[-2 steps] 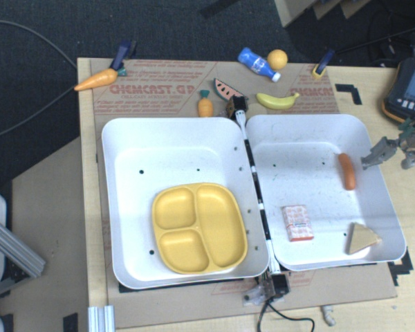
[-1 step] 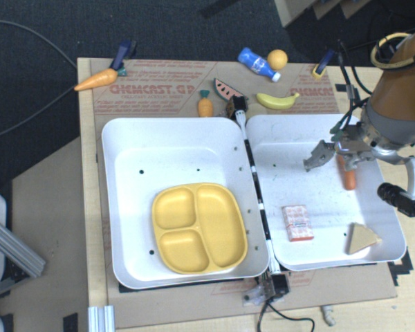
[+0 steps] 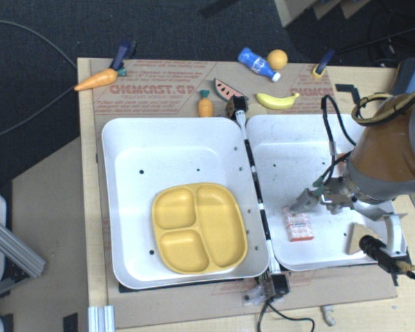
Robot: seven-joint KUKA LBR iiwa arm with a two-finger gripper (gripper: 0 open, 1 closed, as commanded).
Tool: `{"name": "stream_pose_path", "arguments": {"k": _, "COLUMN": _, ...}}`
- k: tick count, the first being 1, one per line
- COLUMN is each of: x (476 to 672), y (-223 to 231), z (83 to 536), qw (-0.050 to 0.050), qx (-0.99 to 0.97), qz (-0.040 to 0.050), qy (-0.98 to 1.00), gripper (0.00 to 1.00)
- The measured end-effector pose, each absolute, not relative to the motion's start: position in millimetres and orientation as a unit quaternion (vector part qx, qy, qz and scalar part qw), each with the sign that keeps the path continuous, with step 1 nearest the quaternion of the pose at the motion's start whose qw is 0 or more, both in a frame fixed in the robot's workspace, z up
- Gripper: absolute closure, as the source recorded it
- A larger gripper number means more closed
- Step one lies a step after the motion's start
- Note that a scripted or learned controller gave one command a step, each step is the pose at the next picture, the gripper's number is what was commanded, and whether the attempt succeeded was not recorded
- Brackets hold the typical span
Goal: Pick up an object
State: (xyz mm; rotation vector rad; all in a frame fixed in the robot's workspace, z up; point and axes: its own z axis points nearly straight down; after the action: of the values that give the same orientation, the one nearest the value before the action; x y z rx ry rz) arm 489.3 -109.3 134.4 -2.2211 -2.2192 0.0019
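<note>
Since the only loose item in the right bin [image 3: 290, 133] is the small red-and-white packet [image 3: 300, 226], that reads as the pick target; it lies flat on the bin floor, close to the divider side and near the front wall of that bin. The end effector [image 3: 317, 198] hangs just beside the packet, up and to its right in the view, low over the bin floor. Its finger spread is too blurred and shadowed to judge, so cannot tell open or closed, and nothing is visibly held. To do the step well, I'd judge the tool needs to shift toward the packet's middle, line the fingers across its short sides, then go straight down. The packet is thin and flat, so a shallow descent will likely miss it or just nudge it along the floor. Watch the front wall of the bin: the packet sits near it, leaving little room on that side. Arm pose: the grey arm [image 3: 387, 158] with its orange band comes in over the right bin's far right side, wrist bent down and pointing toward the packet, black cables looping above it. Away from the packet, the left bin [image 3: 124, 151] holds a yellow divided plate [image 3: 198, 225]. Beyond both bins on the table [image 3: 159, 88] lie a banana [image 3: 277, 101], a carrot [image 3: 97, 80] and a blue bottle [image 3: 256, 63], all well apart from the packet.
</note>
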Motion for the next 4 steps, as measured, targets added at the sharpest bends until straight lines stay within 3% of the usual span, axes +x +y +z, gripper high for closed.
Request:
{"name": "stream_pose_path", "arguments": {"k": 1, "x": 478.7, "y": -93.4, "z": 84.2, "qw": 0.001, "qx": -0.707, "qz": 0.0002, "qy": -0.707, "gripper": 0.0}}
{"name": "stream_pose_path", "arguments": {"k": 2, "x": 502.9, "y": -152.7, "z": 120.8, "qw": -0.001, "qx": -0.707, "qz": 0.0002, "qy": -0.707, "gripper": 0.0}}
{"name": "stream_pose_path", "arguments": {"k": 3, "x": 492.4, "y": -95.1, "z": 94.9, "qw": 0.001, "qx": -0.707, "qz": 0.0004, "qy": -0.707, "gripper": 0.0}}
{"name": "stream_pose_path", "arguments": {"k": 4, "x": 520.0, "y": -195.6, "z": 84.6, "qw": -0.001, "qx": -0.708, "qz": 0.0004, "qy": -0.707, "gripper": 0.0}}
